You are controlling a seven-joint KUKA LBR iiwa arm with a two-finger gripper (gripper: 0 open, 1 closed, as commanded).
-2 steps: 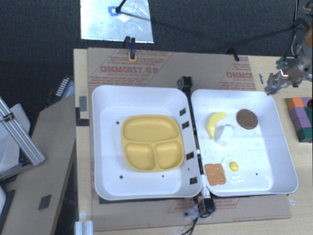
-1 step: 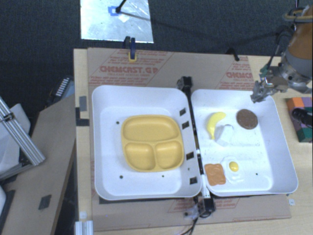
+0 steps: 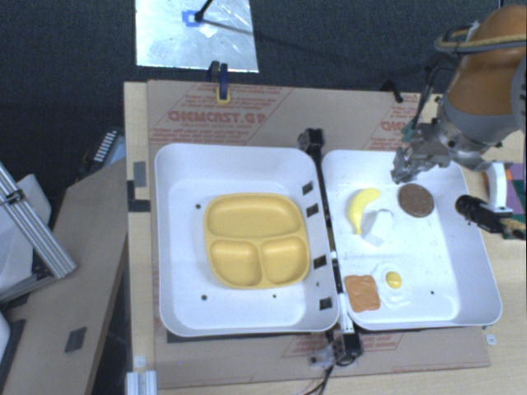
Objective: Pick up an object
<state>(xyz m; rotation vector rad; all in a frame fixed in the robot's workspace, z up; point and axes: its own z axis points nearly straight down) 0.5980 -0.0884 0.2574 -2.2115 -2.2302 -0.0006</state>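
Judging from the slanted overhead feed, I took the brown disc [image 3: 416, 200] as the likeliest target, since it lay in the right bin [image 3: 469, 270] just below and beside the gripper [image 3: 405, 171]. It looked like a toy patty: flat, light and stiff, probably a little slick, so I reckoned the only sound hold was across its rim, with the tips brought right down to the bin floor. Sitting that low, it seemed liable to slide away or be missed altogether.

Close to its left lay a yellow banana [image 3: 362, 206], curved and thicker, which I judged easier to pinch across its middle. A small white piece [image 3: 373, 227] touched the banana's lower end; I could not make out what it was. Nearer the front edge were a fried egg [image 3: 393, 285] and, just left of it, an orange toast slice [image 3: 361, 292], both flat and thin. That made five things in the right bin, one of each.

The left bin [image 3: 177, 220] held a single yellow divided tray [image 3: 254, 239] with three compartments, broad and rigid, a poor fit for two fingers.

I counted two bins and one arm. The gripper hung over the right bin's far edge, and from my screen I could not tell how it was set; nothing showed in its grasp.
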